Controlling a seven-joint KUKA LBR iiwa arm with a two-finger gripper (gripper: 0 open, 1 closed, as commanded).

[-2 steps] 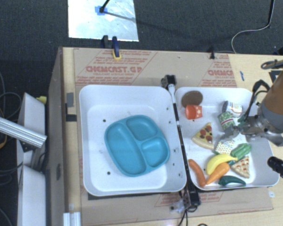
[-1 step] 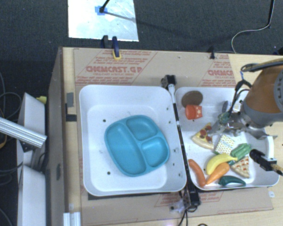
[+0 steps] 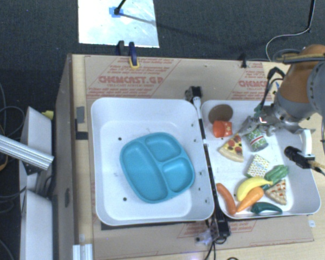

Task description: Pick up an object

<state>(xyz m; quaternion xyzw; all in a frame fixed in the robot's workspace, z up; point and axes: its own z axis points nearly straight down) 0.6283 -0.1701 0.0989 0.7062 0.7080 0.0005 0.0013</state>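
The gripper (image 3: 255, 124) is low in the right bin (image 3: 314, 199), near its back edge, and its fingers seem to straddle the top of a small green-and-white can (image 3: 257, 140); the metal parts blur together there, so I cannot tell whether the fingers are spread or clamped, nor whether the can is truly between them. The can looks to be resting on the bin floor, just right of a pizza slice (image 3: 232, 148) and a red block (image 3: 222, 128), with a round brown piece (image 3: 221, 112) behind those near the back-left corner. Toward the front edge lie a patterned white wedge (image 3: 257, 166), a green vegetable (image 3: 276, 173), a banana (image 3: 251, 186), a carrot (image 3: 248, 199), a sausage (image 3: 226, 197), a second pizza slice (image 3: 277, 192) and a dark green pepper (image 3: 267, 208). The left bin (image 3: 105, 123) carries a blue divided plate (image 3: 156, 166). The likely trouble is that a rounded can may roll or squirt out if pinched off-centre, and a finger dropping on its rim would tip it against the pizza slice rather than seat around it.
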